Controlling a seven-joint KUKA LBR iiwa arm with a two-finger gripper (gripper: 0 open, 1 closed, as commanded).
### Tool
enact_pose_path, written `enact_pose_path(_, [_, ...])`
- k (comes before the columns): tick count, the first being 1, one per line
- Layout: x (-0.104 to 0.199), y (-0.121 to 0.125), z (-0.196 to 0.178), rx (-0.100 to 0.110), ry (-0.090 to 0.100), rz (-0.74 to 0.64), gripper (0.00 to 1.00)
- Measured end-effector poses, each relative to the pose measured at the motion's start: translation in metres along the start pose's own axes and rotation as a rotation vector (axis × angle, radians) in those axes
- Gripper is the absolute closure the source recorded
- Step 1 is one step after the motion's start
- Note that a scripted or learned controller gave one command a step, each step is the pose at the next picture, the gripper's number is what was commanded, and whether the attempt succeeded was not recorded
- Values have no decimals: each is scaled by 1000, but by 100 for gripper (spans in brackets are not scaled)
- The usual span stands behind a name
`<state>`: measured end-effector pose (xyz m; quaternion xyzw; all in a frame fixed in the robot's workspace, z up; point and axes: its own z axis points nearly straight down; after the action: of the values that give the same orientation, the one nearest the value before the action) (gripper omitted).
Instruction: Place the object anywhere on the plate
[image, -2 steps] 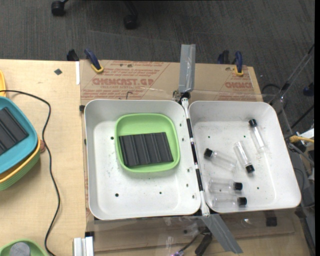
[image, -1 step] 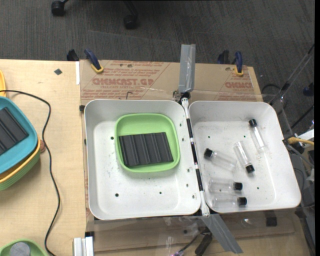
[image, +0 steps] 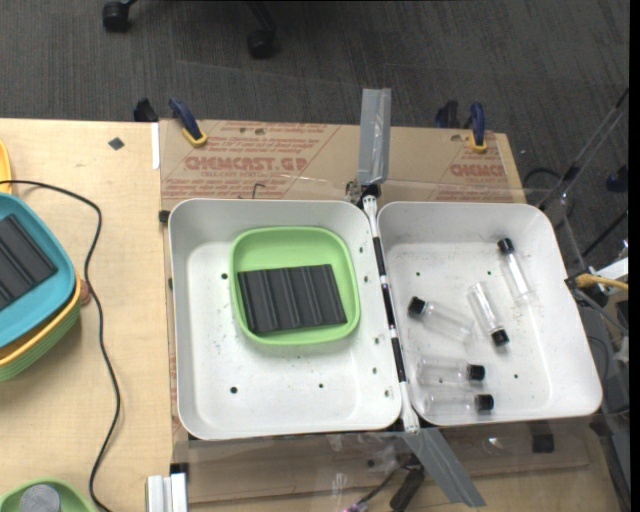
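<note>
- Two shallow white bins are set side by side on a sheet of printed cardboard (image: 250, 160); the left bin (image: 200, 390) and the right bin (image: 560, 390) touch along their inner walls
- A green plate (image: 292, 242) with rounded corners is seen in the far half of the left bin, apart from the bin's walls
- A dark ribbed slab (image: 290, 298) lies flat on the plate, covering most of its floor; its ribs run roughly front to back
- Five clear vials with black caps lie on their sides in the right bin, none touching the plate
- One vial (image: 512, 268) lies near the far right corner, cap toward the far wall; a second vial (image: 487, 308) lies just in front of it, cap toward the near side
- A third vial (image: 440, 317) lies left of centre, its cap pointing toward the dividing wall
- A fourth vial (image: 448, 374) and a fifth vial (image: 455, 403) lie near the front wall, roughly parallel, caps to the right
- How the jaws stand cannot be told
- The cardboard is held at its far edge by two blue and yellow clamps, a left clamp (image: 187, 121) and a right clamp (image: 477, 130); a strip of grey tape (image: 375, 130) runs down to the joint between the bins
- On the wooden table (image: 120, 260) to the left, stacked teal trays (image: 40, 300) are seen at the edge; a black cable (image: 100, 300) curves past them
</note>
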<state>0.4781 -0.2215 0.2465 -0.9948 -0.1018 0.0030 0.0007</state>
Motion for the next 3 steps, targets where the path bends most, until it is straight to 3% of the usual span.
enact_pose_path(3, [-1, 1, -5, -1, 1, 1, 0])
